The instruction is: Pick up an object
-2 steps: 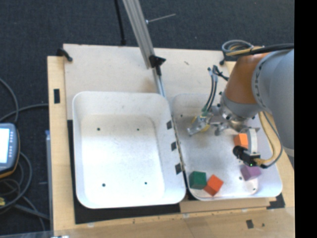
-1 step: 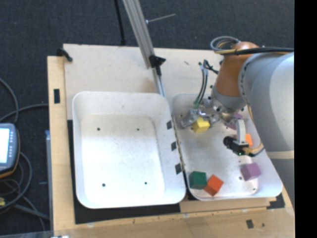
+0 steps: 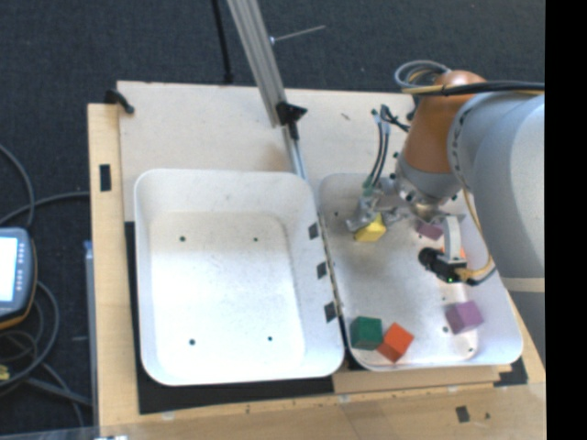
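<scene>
1. Two shallow white bins sit side by side on my bench: the left bin [image 3: 229, 282] and the right bin [image 3: 394, 282], their inner rims close together along the middle.
2. My arm [image 3: 495, 172] enters from the right, grey in its upper body, with the orange band [image 3: 431, 145] just above the wrist, over the far part of the right bin.
3. At the arm's end, the gripper [image 3: 367, 220] points down and leftward into the far left area of the right bin.
4. A yellow block [image 3: 371, 232] lies directly at the gripper's tip, touching or nearly touching it; I cannot tell from this slant whether the block sits between the fingers, nor how wide they stand.
5. A green block [image 3: 367, 332] rests at the near left corner of the right bin, with an orange block [image 3: 397, 341] just beside it on its right, the two apparently in contact.
6. A purple block [image 3: 464, 315] lies toward the near right side of the same bin, well apart from the yellow block.
7. A smaller pink-purple piece [image 3: 430, 231] shows under the wrist, partly hidden by the arm.
8. A silver metal post [image 3: 261, 58] slants up from the bench behind the bins.
</scene>
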